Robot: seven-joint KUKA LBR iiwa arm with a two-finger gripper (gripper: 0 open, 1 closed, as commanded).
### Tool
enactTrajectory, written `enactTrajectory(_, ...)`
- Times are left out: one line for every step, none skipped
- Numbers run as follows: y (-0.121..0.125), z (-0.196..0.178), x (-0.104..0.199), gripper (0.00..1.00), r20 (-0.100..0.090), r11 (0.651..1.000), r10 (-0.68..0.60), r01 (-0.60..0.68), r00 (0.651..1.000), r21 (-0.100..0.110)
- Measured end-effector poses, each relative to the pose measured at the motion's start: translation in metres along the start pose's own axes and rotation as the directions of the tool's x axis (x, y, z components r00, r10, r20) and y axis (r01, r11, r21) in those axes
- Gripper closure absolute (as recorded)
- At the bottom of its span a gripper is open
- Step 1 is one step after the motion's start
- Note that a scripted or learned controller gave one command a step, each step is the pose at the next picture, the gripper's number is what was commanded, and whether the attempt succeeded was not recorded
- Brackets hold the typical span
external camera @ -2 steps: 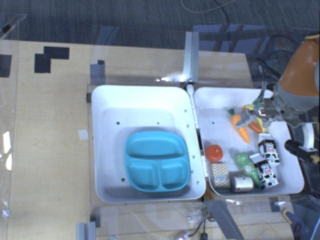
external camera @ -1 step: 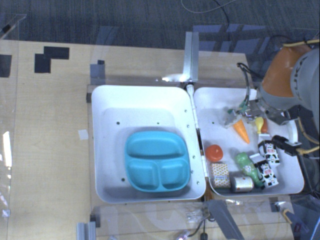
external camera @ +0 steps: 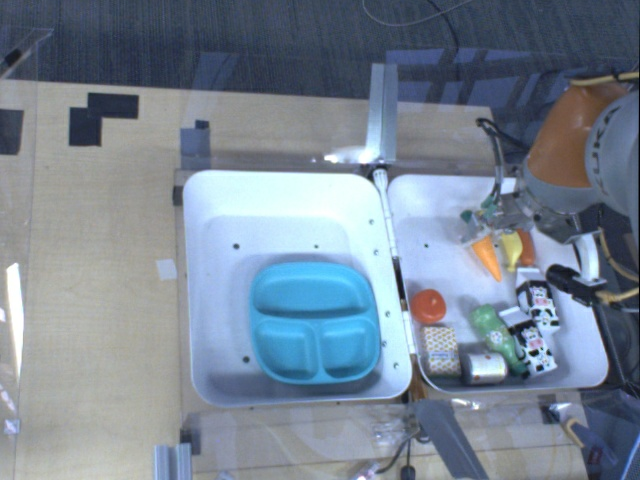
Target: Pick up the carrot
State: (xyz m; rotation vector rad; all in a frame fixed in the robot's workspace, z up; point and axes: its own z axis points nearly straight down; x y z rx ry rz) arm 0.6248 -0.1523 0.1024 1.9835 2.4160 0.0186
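The carrot [external camera: 487, 256] is a short orange cone lying in the upper middle of the right bin [external camera: 430, 208], with its tip pointing down and to the left. A yellow item [external camera: 513, 249] lies against its right side. My gripper [external camera: 484, 220] hangs just above the carrot's upper end, at the tip of the grey arm with the orange band [external camera: 565, 148], which reaches in from the right. The carrot rests on the bin floor, and I see nothing lifted.
A blue divided plate [external camera: 315, 320] lies in the left bin [external camera: 220, 268]. The right bin also holds a red-orange round item [external camera: 430, 305], a green item [external camera: 490, 321], two cow-patterned pieces [external camera: 540, 303], a metal can [external camera: 484, 368] and a patterned block [external camera: 440, 346].
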Motion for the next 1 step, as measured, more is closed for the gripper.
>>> enactTrajectory(-0.0046, -0.1291, 0.0233, 1.0, 0.006, 0.818, 0.575, -0.575, 0.818, 0.013)
